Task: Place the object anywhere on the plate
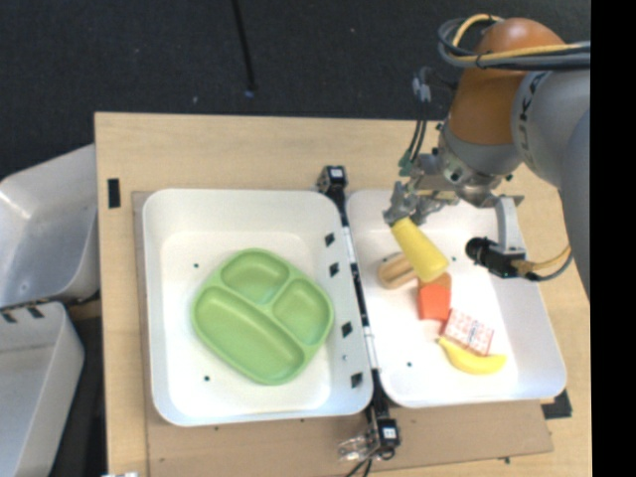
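Observation:
A green divided plate lies in the left white bin. My gripper is over the back left of the right bin, shut on the upper end of a yellow bottle. The bottle slants down to the right from the fingers and overlaps a tan cylinder beneath it. The plate's compartments hold nothing.
An orange block, a red-and-white patterned packet and a yellow banana lie in the right bin. A black cable and connector hang by the wrist. The ridge between the bins carries black clips.

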Controlling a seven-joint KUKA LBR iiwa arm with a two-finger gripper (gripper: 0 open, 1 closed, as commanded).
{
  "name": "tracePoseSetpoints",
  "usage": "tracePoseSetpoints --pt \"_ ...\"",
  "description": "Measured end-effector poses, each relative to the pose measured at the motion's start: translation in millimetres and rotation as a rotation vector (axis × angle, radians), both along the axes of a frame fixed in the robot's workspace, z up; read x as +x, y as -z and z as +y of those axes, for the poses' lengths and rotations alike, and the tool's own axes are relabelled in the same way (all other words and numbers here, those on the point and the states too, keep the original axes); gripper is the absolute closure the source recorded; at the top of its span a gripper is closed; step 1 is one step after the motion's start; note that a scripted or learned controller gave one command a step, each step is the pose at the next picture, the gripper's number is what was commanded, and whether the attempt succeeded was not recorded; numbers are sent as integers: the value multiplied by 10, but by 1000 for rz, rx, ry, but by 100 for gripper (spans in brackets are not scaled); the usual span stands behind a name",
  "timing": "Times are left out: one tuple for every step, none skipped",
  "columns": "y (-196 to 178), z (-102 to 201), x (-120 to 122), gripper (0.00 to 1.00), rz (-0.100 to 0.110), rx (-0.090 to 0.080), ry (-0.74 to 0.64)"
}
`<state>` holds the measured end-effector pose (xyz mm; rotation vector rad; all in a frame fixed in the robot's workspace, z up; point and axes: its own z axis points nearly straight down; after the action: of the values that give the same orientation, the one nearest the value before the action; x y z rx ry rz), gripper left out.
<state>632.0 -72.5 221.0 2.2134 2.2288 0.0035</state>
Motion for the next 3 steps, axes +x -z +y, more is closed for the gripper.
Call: tracePoseSetpoints --pt "16 517 50 100 0 0 0" --pt "-21 937 -32 100 2 0 1" --pt "-30 1412 -148 100 3 0 1"
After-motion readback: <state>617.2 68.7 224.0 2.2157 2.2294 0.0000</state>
